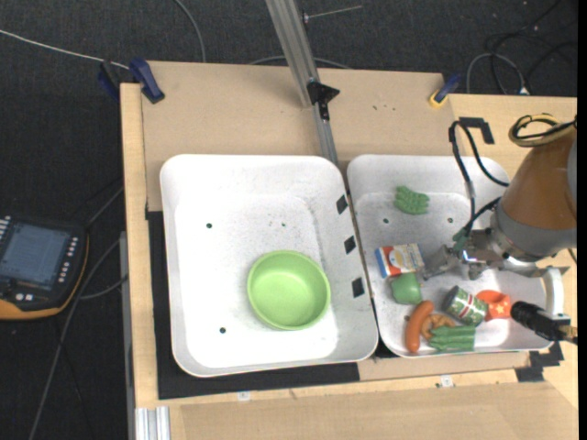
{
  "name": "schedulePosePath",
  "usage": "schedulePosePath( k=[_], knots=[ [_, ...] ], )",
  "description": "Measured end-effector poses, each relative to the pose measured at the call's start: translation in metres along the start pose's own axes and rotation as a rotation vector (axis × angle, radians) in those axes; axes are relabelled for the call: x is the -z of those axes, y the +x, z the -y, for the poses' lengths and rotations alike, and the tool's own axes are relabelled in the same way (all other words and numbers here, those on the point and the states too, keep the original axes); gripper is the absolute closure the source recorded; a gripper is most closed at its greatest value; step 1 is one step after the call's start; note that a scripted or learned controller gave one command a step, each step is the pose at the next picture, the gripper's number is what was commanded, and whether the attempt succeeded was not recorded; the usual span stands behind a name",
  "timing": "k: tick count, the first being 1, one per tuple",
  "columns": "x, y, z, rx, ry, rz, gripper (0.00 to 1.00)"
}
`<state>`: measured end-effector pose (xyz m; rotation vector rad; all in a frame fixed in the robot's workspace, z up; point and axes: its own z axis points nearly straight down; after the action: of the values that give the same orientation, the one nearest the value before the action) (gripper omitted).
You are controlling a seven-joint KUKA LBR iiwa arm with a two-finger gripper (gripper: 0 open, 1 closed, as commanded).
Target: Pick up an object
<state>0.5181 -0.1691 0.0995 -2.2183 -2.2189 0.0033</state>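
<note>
Camera view — can (465,305) just below pincer (456,257)

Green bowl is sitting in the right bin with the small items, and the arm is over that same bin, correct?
Not quite. The camera view shows the green bowl in the left bin, apart from the small items. The arm is over the right bin, as you said.
</note>
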Motion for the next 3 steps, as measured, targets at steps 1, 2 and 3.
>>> schedulePosePath(
  k=[1, 2, 3],
  knots=[
    [-0.004, 0.000, 0.000, 0.000, -0.004, 0.001, 0.00],
    [0.007, 0.000, 0.000, 0.000, -0.006, 0.001, 1.00],
    [0.065, -0.001, 0.006, 0.000, -0.009, 0.003, 1.00]
  ],
)
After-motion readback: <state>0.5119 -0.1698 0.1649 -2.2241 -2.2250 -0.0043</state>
